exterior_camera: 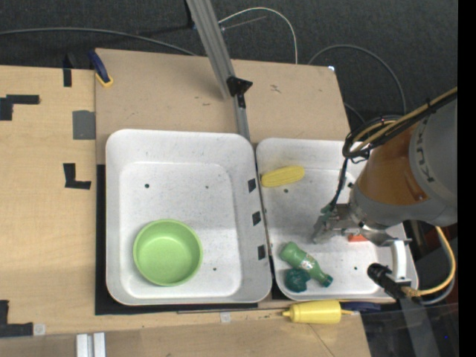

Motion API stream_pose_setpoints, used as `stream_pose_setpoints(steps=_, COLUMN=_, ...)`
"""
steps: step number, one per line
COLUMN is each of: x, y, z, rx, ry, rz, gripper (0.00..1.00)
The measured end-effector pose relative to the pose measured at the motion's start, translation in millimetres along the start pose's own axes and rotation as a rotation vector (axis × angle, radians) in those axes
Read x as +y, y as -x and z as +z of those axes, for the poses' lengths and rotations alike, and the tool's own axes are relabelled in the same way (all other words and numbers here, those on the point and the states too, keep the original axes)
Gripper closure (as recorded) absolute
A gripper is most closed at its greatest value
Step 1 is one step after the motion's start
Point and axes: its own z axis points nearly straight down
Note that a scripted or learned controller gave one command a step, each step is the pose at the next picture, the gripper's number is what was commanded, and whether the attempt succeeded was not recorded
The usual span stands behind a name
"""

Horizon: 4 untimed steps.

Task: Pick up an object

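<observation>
Bench: two shallow white bins are being borne side by side on the tan surface.
Left bin: a green bowl is being held in its near-left corner, upright, mouth up.
Right bin: three objects are being held, with the arm reaching in from the right.
Arm: grey body with an orange band; it is being positioned over the right side of the right bin.
Gripper: it is being held low over the bin floor, mid-bin; jaw opening cannot be told, and nothing is seen between them.
Yellow corn cob: lying near the bin's far-left corner, well apart from the gripper.
Green bottle: lying tilted near the front edge, near the gripper but apart.
Teal object: touching the bottle, at the front wall.
</observation>
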Motion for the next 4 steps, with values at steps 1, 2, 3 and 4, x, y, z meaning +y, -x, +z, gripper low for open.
stream_pose_setpoints(steps=1, x=-4, y=5, z=-60, rx=-0.003, ry=0.008, rz=0.001, gripper=1.0)
stream_pose_setpoints(steps=2, x=-3, y=-3, z=-105, rx=-0.003, ry=0.008, rz=-0.001, gripper=1.0)
stream_pose_setpoints(steps=3, x=-2, y=-4, z=-133, rx=-0.003, ry=0.007, rz=0.001, gripper=1.0)
stream_pose_setpoints(steps=4, x=-1, y=-51, z=-126, rx=-0.002, ry=0.003, rz=-0.004, gripper=1.0)
